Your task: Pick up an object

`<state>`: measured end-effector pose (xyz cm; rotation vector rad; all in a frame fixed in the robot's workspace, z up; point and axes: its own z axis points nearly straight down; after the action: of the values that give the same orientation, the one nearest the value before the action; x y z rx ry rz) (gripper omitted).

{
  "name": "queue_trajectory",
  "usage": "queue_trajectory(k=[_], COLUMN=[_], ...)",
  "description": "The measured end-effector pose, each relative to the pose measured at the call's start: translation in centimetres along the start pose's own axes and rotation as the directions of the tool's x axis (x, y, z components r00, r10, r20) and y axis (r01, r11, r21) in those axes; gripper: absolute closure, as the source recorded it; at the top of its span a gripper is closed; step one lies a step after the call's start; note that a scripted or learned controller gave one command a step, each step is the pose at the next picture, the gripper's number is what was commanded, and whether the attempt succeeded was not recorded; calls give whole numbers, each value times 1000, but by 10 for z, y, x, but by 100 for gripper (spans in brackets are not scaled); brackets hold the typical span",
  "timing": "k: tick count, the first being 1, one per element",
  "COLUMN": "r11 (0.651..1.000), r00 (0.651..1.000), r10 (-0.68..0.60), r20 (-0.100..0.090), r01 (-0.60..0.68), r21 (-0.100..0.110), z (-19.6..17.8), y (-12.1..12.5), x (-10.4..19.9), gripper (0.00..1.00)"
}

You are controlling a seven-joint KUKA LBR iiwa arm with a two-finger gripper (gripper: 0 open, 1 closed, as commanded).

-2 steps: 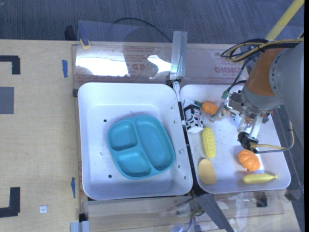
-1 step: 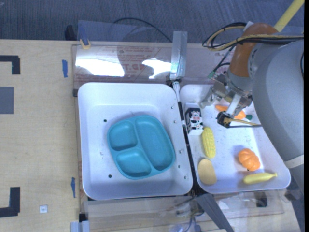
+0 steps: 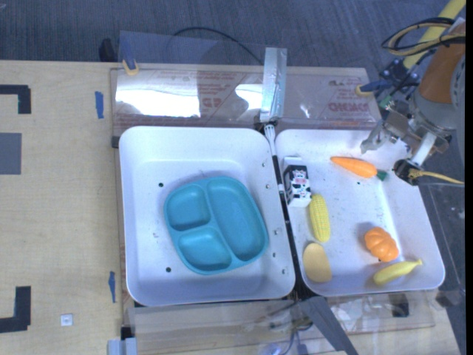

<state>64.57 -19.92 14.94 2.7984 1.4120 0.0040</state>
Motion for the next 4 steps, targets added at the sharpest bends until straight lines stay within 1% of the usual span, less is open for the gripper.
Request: queue_trajectory(k=[1,2,3,4], r11=[983,963,963,987], r00=[983,964,964,987], r10=[-183,-266,-267,-158], r20=[-2,8,3,-6], r01=[183,266,267,158], r21=[7,33,29,-3], z=[63,66,54,-78], y=[-28,-7,-6,-70], x=[9,33,36,5], gripper=[0,0,100,100])
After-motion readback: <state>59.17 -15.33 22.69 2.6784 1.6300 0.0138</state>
